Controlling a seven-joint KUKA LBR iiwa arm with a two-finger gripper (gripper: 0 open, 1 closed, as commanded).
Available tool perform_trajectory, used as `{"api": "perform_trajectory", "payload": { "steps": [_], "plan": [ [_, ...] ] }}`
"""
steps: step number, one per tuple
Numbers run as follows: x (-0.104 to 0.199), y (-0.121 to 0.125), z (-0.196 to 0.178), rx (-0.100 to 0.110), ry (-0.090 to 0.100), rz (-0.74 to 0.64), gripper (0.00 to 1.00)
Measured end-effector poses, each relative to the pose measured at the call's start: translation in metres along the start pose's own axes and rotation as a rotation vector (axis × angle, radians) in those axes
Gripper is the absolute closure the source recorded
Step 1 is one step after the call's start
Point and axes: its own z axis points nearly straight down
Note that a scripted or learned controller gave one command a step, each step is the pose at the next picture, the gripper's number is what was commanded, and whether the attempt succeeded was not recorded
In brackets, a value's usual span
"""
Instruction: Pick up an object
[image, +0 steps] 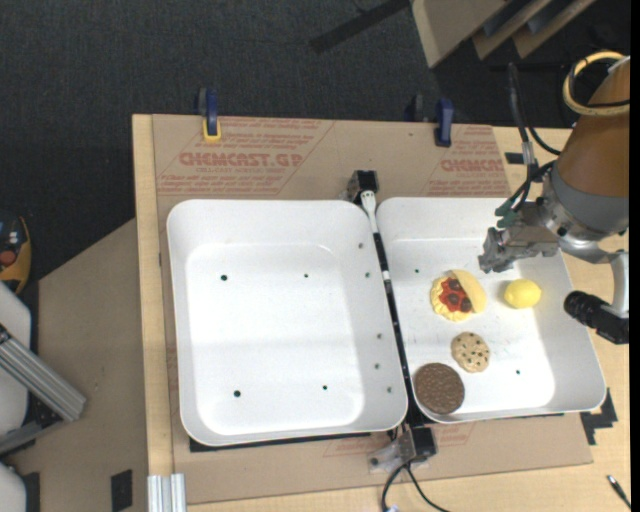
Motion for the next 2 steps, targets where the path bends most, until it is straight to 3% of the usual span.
{"api": "perform_trajectory", "payload": {
  "steps": [1, 2],
  "plan": [
    [-0.036, -0.068, 0.066, 0.024, 0.001, 0.012, 1.00],
    [0.133, -0.031, 0.063, 0.011, 0.007, -0.013, 1.00]
  ]
}}
